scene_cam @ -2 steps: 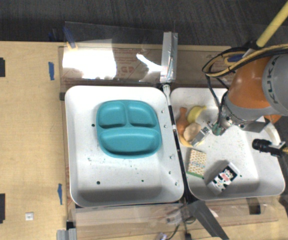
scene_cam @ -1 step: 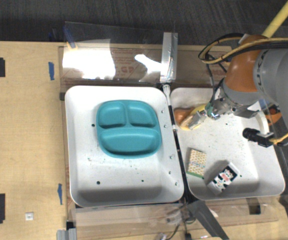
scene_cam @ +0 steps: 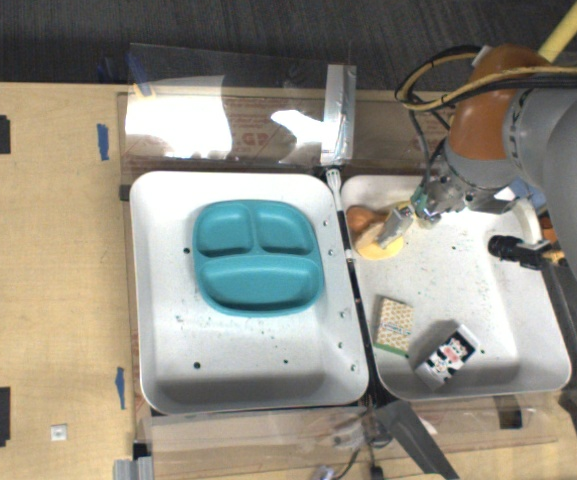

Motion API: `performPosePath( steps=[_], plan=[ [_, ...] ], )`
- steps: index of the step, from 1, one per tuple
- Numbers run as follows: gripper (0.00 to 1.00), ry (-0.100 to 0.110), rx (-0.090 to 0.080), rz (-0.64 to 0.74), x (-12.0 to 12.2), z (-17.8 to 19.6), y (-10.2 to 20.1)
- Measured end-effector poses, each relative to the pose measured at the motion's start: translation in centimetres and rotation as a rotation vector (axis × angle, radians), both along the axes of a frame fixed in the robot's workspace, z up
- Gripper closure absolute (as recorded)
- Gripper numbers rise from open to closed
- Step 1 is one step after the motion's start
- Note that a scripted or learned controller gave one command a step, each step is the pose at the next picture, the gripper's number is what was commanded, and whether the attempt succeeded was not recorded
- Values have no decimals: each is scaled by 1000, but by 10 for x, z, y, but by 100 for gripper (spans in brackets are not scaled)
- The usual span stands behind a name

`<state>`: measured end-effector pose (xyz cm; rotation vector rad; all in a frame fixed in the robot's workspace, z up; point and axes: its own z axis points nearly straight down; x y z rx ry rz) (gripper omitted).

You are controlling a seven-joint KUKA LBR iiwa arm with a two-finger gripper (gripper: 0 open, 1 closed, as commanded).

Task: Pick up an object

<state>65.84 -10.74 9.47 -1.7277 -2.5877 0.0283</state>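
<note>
Camera view: gripper (scene_cam: 400,220) low in right bin (scene_cam: 528,373), finger state impossible to tell, tips at yellow object (scene_cam: 378,245) crowded against orange object (scene_cam: 361,216) and divider wall; likely glancing slip or pinching both.

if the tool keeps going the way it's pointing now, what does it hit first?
Probably the pale yellow round object in the right white bin. The tool angles down toward the bin's upper-left corner, with its tip over that object, next to an orange-brown rounded object. Depth is unclear from this one view.
</note>
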Motion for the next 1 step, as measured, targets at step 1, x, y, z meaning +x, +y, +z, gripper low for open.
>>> performPosePath(
  steps=[1],
  plan=[
    [0,-40,2,218,-53,93,44]
  ],
)
